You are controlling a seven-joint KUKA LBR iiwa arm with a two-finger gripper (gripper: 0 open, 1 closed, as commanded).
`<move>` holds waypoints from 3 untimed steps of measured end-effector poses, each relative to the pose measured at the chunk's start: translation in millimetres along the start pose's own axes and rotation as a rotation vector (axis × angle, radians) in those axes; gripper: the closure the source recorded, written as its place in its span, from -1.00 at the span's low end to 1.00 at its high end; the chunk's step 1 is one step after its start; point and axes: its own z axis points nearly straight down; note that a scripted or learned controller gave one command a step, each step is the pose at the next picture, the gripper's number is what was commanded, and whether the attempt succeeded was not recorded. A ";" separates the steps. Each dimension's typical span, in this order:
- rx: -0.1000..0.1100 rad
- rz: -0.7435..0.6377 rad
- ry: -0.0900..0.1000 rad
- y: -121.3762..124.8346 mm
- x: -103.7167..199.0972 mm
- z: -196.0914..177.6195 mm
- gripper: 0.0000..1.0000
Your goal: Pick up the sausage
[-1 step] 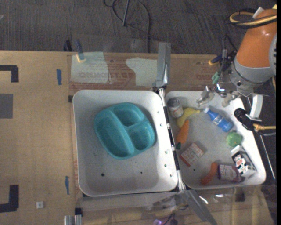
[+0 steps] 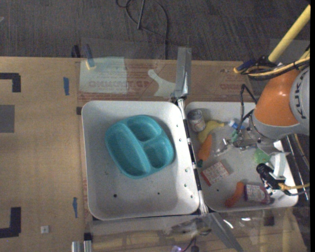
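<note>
Gripper (image 2: pixel 235 142) low in the right bin (image 2: pixel 246 204), fingers' state unclear. Sausage (image 2: pixel 234 195) lies on bin floor below the fingers, near, not touching.

Pale wooden counter (image 2: pixel 39 162) marked with black tape (image 2: pixel 12 82) at the left edge and short blue tape (image 2: pixel 66 85) strips; beyond its far edge, dark grey carpet floor (image 2: pixel 59 27) crossed by black cables (image 2: pixel 147 15); soft, even light with faint glare near the front edge
</note>
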 end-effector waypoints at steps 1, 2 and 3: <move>-0.016 0.119 -0.006 -68.8 -26.2 21.8 -1.00; -0.013 -0.130 -0.007 -83.1 -29.2 22.9 -1.00; -0.017 -0.124 -0.013 -82.8 -32.7 13.6 1.00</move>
